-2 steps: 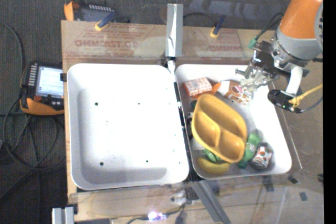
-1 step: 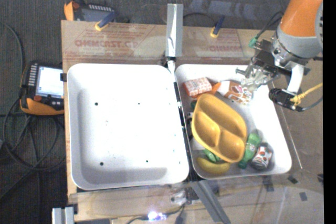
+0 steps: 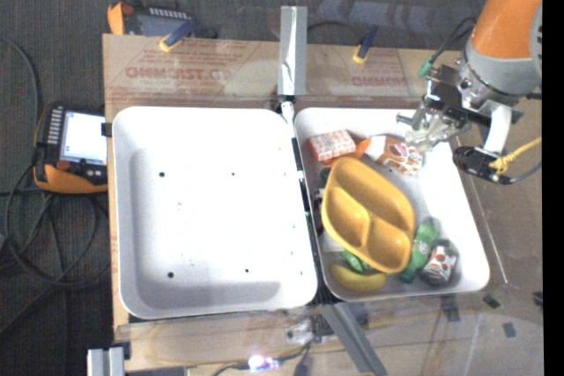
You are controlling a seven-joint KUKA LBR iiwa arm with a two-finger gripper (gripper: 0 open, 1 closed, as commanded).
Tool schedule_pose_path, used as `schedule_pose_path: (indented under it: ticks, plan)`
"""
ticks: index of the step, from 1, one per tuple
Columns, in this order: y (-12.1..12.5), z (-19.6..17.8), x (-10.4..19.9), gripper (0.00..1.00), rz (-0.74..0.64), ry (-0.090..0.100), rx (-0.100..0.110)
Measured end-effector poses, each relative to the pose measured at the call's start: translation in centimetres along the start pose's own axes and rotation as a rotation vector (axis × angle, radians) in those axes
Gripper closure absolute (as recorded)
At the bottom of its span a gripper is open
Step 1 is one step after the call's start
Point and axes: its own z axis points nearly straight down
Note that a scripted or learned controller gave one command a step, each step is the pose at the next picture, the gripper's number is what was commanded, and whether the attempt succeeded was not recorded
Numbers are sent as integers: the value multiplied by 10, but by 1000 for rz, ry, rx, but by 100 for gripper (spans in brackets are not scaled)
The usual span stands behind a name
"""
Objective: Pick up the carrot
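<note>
The carrot (image 3: 362, 143) shows as a short orange piece near the back wall of the right bin (image 3: 476, 235), at about 11 o'clock from that bin's middle. Most of it is tucked in among its neighbours. Touching it at 9 o'clock lies a small red-and-white box (image 3: 329, 144). At 3 o'clock, just beside it, is a crumpled red, white and yellow packet (image 3: 403, 158). Print on both is too small to read. At 6 o'clock the rim of a yellow two-compartment tray (image 3: 367, 214) rises close under the carrot.

The gripper (image 3: 431, 130) hangs at 3 o'clock from the carrot, over the packet and the bin's back right corner, apart from the carrot. Nothing can be seen held in it, and whether it is open or closed cannot be told from this angle.

Further out, at the tray's 5 to 6 o'clock, lie a banana (image 3: 357, 278), a green bottle-like item (image 3: 422, 242) and a printed can (image 3: 439, 262). The left bin (image 3: 132, 189) sits at 9 o'clock. Behind both bins at 12 o'clock, a cardboard sheet (image 3: 185, 75) carries faded red lettering that cannot be made out.
</note>
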Motion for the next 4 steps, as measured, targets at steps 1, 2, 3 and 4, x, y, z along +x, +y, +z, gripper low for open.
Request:
schedule_pose_path:
  ticks: [1, 2, 3, 4]
  plan:
    - [1, -4, 1, 100, -6, -4, 9]
    - [33, 16, -8, 100, 135, 15, -32]
    - [40, -27, 7, 100, 83, 14, -34]
    - [41, -32, 7, 100, 78, 6, -28]
